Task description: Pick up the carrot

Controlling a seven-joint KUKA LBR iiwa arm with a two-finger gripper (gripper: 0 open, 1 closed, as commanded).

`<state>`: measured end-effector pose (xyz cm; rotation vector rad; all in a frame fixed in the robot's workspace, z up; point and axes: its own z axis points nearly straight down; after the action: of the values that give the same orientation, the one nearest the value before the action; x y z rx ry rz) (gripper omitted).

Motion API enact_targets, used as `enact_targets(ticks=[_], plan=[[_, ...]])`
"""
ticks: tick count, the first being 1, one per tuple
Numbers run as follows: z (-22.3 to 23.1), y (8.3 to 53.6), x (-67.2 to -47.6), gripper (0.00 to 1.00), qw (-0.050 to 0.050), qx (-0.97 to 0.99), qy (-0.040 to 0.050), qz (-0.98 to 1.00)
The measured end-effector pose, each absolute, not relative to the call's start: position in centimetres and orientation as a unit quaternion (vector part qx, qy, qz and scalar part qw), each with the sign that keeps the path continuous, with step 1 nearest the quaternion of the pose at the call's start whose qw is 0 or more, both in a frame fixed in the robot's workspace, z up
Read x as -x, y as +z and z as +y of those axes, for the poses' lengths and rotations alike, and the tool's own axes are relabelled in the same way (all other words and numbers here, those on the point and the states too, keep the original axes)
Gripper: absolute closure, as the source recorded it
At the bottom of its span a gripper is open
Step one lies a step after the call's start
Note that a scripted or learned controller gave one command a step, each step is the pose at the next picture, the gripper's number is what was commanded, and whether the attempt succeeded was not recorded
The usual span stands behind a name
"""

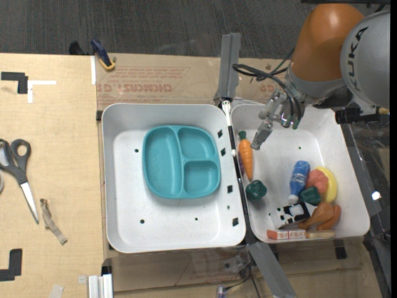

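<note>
The carrot (pixel 247 158), orange with a small green top, lies along the left wall of the right bin (pixel 322 135). My gripper (pixel 260 135) hangs just up and to the right of the carrot's green end, a short gap away. Its two fingers point down to the left and stand slightly apart, with nothing between them.
A dark green vegetable (pixel 255 190) sits just below the carrot. A pile at the bin's lower right holds a blue bottle (pixel 299 176), a yellow and red fruit (pixel 322 182) and an orange piece (pixel 322 216). The left bin (pixel 124 185) holds a teal divided plate (pixel 182 161). Scissors (pixel 20 169) lie far left.
</note>
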<state>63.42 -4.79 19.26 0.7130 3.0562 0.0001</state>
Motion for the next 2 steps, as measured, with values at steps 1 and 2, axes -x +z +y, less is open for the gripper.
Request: enact_targets(ticks=[1,2], plan=[[-9.4,12.4,-56.3,0.0,0.001,-0.207,-0.0004,0.978],[-9.7,9.3,-63.3,0.0,0.002,-0.177,-0.0002,0.984]])
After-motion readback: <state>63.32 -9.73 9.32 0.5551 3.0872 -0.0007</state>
